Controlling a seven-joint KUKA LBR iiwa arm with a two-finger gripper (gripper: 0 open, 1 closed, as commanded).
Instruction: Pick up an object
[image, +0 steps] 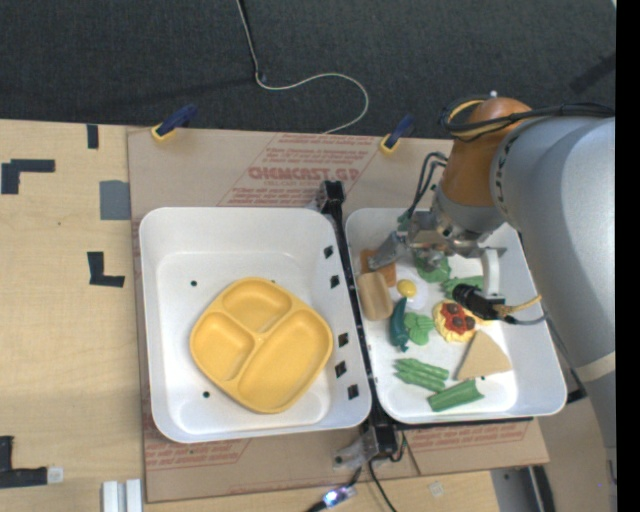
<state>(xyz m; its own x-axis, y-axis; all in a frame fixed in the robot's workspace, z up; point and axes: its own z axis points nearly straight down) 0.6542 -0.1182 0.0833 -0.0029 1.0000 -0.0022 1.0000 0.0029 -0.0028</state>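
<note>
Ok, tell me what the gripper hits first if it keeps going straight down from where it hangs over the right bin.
Most likely the green toy directly under the gripper, at the back of the right bin. Depth is hard to judge from this slanted view, so it might meet the bin floor beside it instead.

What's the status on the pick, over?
Gripper low in right bin, over a green piece; grasp unconfirmed. Toy food crowded close. Yellow plate alone in left bin.

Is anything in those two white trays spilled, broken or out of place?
Nothing stands out. The yellow divided plate lies flat, turned at a slant, in the left bin. The toy food pieces sit jumbled but contained in the right bin.
</note>
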